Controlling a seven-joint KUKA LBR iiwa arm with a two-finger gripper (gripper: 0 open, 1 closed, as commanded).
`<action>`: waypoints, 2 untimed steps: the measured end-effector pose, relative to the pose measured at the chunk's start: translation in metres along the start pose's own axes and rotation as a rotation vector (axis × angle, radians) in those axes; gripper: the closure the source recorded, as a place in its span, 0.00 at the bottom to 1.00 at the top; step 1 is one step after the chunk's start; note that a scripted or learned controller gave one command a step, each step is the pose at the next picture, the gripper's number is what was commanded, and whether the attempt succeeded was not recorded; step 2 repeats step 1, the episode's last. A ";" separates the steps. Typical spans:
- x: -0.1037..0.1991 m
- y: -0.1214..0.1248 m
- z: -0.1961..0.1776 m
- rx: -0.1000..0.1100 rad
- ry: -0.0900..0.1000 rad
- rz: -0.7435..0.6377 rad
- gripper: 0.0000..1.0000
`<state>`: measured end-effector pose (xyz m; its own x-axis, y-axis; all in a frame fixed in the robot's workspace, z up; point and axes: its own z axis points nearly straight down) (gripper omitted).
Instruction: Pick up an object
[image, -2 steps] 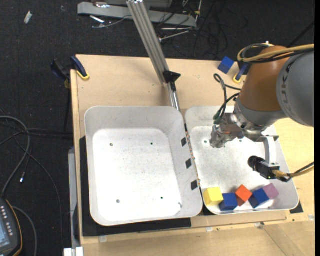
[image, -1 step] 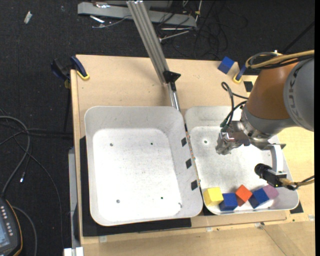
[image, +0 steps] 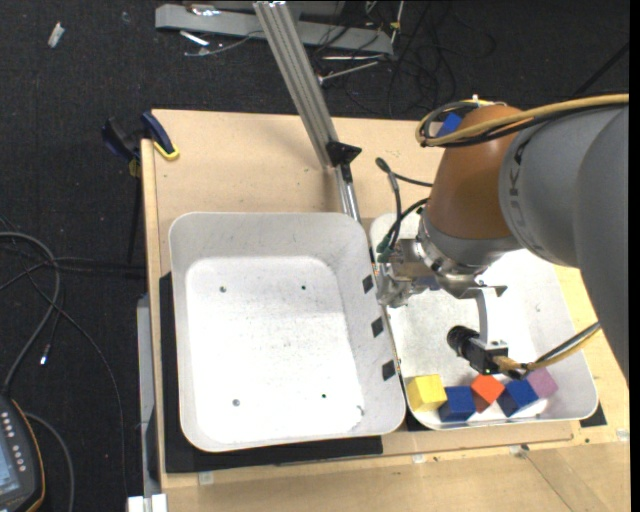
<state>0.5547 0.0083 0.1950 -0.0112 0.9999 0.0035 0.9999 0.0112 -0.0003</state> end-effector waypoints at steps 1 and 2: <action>0.009 0.052 -0.061 -0.010 -0.004 0.006 1.00; 0.009 0.052 -0.061 -0.010 -0.004 0.006 1.00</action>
